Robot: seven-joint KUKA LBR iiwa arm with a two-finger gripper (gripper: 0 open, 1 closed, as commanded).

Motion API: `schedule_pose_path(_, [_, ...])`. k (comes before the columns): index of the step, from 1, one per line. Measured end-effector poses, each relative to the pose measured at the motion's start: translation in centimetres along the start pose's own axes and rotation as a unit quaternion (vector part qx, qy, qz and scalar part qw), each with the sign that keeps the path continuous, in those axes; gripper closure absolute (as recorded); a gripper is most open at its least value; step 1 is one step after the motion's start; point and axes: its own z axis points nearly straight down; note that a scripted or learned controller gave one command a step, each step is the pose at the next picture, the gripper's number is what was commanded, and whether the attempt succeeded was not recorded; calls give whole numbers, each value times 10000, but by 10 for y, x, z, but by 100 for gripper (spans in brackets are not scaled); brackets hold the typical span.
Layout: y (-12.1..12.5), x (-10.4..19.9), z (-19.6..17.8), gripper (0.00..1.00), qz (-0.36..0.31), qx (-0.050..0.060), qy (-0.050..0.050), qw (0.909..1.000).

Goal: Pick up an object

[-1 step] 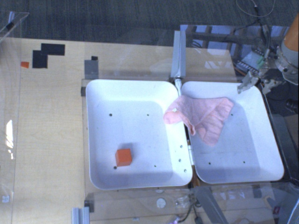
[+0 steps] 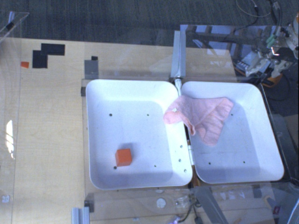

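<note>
A pink cloth (image 2: pixel 202 116) lies draped over the divide between the two bins, mostly in the right bin (image 2: pixel 261 134) at its far left. An orange block (image 2: pixel 124 157) sits in the left bin (image 2: pixel 100 125), near its near left corner. How the gripper stands cannot be told.

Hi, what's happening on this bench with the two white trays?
Nothing is being handled at this moment. A pink cloth lies draped over the divide between the two bins, mostly in the right bin. A small orange block sits alone in the left bin, toward its near corner. The job is to pick up an object, and neither has been lifted yet.
</note>
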Motion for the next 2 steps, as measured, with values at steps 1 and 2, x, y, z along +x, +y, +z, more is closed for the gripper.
schedule_pose_path(1, [4,28,123,0,213,25,10,9998])
schedule_pose_path(2, [11,15,219,0,-705,-7,4,9975])
